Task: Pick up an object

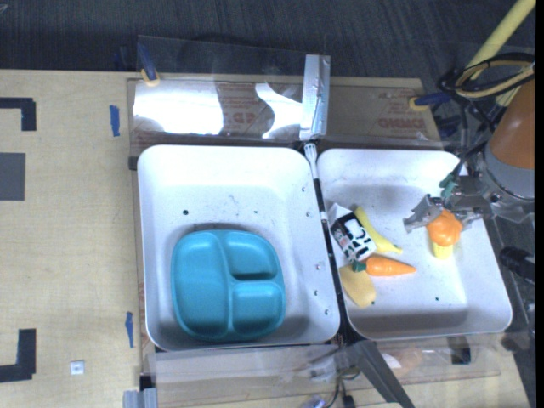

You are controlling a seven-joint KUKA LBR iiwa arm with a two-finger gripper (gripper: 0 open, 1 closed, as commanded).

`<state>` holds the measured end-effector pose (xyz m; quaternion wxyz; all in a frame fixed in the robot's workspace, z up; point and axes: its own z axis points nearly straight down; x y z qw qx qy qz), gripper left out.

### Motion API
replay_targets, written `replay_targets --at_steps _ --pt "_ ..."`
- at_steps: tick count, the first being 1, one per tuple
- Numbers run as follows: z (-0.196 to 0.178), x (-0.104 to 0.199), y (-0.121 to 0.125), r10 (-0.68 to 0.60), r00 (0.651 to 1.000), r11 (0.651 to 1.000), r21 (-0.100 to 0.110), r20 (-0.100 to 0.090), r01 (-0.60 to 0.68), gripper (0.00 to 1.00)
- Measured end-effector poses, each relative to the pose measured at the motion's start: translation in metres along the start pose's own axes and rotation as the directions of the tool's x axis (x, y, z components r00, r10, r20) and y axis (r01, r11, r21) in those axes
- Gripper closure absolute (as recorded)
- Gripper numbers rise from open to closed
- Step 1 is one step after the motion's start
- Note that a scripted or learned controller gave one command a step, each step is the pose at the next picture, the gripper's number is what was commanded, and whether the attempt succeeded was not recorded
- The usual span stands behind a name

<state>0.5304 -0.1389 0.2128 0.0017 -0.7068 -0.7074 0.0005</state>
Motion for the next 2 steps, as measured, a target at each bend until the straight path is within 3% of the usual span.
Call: replay_targets --at_steps 1,2 --pt "0.076 -0.07 0.052 -0.124 0.992 0.992 0.001 0.003 0.124 0.0" --pt "0.096 -0.073 0.055 -0.114 0.993 0.993 -0.013 0.003 0.114 0.0"
